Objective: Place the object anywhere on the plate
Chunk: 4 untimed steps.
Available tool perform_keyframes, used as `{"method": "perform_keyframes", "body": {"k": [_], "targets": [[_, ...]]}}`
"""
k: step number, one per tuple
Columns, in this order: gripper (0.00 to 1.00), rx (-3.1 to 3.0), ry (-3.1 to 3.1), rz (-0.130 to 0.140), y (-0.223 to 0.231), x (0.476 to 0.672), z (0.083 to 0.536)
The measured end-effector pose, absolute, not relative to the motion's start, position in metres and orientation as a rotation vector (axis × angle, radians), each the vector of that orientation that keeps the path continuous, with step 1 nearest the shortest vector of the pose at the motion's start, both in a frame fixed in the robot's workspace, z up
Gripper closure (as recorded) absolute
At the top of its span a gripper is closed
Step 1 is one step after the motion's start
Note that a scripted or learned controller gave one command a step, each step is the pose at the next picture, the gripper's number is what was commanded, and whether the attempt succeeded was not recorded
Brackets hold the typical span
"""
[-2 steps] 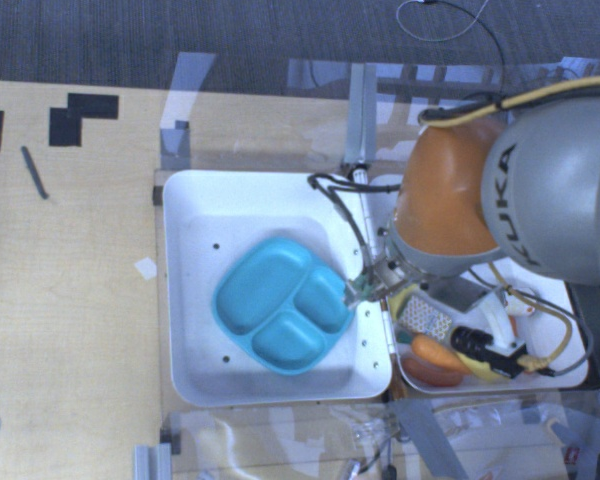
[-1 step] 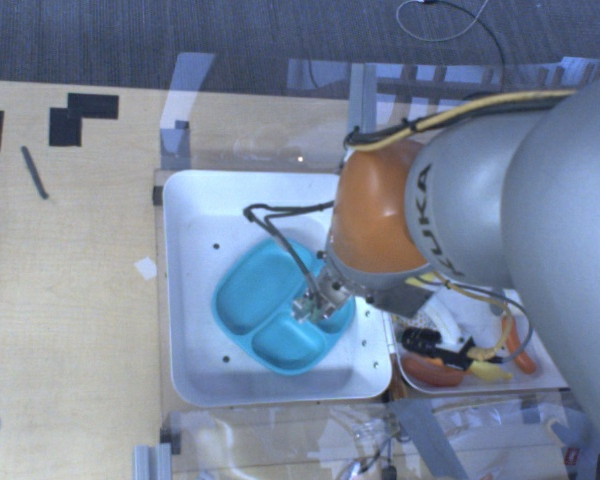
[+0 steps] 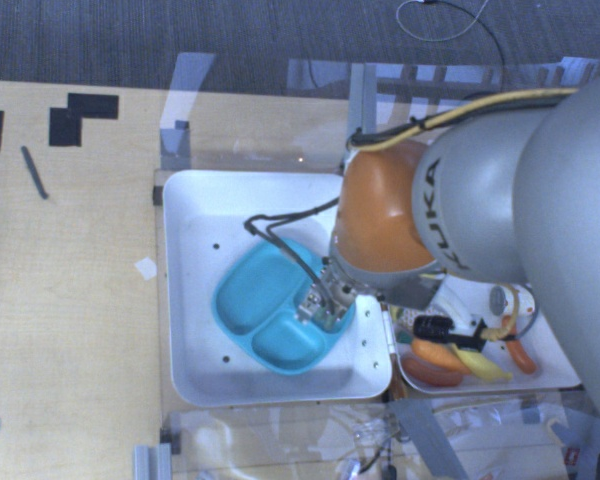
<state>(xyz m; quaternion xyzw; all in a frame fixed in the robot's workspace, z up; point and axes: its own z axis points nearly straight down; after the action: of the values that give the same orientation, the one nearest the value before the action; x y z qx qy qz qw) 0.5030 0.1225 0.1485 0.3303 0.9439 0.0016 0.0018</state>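
A blue divided plate (image 3: 263, 301) lies in the left white bin (image 3: 195, 228). My gripper (image 3: 321, 308) hangs over the plate's right edge, reaching down from the grey arm and its orange band (image 3: 380, 213). The arm's bulk hides most of the wrist, and I make out no object between the fingers. In the right bin (image 3: 555, 368) lie several toy foods: an orange carrot-like piece (image 3: 442, 354), a yellow banana-like piece (image 3: 485, 367) and a red piece (image 3: 432, 373).
A black cable (image 3: 275, 230) loops from the wrist over the left bin's upper part. The large grey arm covers most of the right bin. Clear brackets stand behind the bins. Black tape marks lie on the wooden bench at far left.
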Motion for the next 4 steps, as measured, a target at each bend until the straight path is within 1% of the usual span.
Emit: {"method": "perform_keyframes", "body": {"k": [1,2,3,4], "targets": [[1.0,1.002,2.956,0.027,0.205,0.572,0.095],[1.0,1.263,2.874,0.006,0.233,0.525,0.131],[1.0,1.108,2.934,0.008,0.229,0.557,0.207],[1.0,1.432,2.794,0.004,0.232,0.502,0.227]]}}
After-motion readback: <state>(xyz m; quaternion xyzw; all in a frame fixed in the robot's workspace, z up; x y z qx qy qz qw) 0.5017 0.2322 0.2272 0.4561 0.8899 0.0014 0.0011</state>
